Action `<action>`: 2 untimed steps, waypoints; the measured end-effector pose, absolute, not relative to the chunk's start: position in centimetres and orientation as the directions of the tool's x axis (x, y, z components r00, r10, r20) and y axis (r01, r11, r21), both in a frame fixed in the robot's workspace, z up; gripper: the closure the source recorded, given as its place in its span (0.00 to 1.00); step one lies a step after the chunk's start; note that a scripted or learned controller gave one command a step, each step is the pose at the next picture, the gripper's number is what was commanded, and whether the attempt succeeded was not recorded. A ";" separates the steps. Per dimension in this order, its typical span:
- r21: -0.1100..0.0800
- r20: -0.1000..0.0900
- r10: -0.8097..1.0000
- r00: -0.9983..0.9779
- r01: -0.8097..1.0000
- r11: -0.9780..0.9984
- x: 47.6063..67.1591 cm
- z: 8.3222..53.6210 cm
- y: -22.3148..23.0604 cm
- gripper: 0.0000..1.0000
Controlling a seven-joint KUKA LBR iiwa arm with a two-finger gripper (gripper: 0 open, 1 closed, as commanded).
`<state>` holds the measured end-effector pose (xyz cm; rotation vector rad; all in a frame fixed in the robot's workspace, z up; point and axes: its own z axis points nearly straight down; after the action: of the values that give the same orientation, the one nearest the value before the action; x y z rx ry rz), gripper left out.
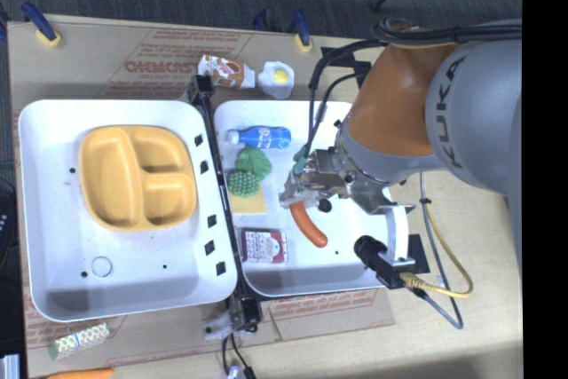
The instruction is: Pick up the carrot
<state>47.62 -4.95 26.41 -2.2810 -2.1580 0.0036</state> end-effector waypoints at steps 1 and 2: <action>-0.006 0.000 0.987 0.158 0.987 -0.158 47.6 23.5 1.5 1.00; -0.003 0.000 0.993 0.115 0.993 -0.115 49.0 22.9 -3.2 1.00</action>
<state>48.97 -3.18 22.91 -2.3446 -2.0883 0.0030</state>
